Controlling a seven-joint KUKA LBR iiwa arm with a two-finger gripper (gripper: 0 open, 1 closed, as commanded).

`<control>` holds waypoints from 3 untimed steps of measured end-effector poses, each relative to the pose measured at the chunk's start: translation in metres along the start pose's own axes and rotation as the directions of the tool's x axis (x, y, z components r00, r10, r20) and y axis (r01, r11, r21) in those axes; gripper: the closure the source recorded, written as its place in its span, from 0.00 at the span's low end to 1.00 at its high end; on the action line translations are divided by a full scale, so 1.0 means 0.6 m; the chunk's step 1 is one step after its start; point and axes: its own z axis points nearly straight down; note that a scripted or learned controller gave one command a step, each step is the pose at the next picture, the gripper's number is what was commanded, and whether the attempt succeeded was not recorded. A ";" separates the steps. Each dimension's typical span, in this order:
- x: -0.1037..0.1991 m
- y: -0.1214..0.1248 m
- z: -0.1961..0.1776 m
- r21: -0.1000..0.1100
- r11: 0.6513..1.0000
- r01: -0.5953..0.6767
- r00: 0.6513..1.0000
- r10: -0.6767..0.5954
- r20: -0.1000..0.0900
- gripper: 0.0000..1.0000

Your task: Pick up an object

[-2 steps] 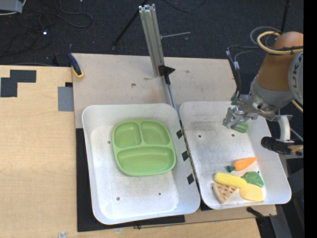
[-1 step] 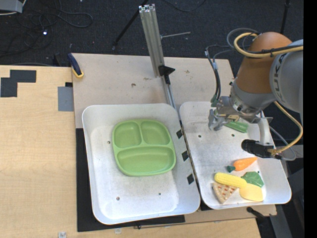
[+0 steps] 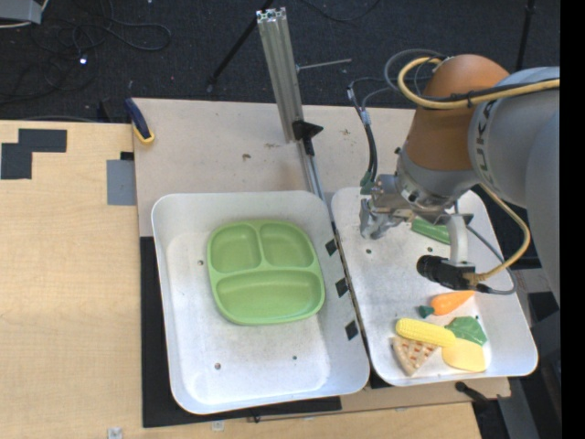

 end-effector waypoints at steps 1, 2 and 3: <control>0.076 0.003 -0.012 -0.001 1.000 0.000 1.000 0.000 0.000 1.00; 0.158 -0.011 -0.002 0.002 1.000 -0.001 1.000 0.001 0.001 1.00; 0.238 -0.022 -0.030 -0.001 1.000 0.000 1.000 0.000 0.001 1.00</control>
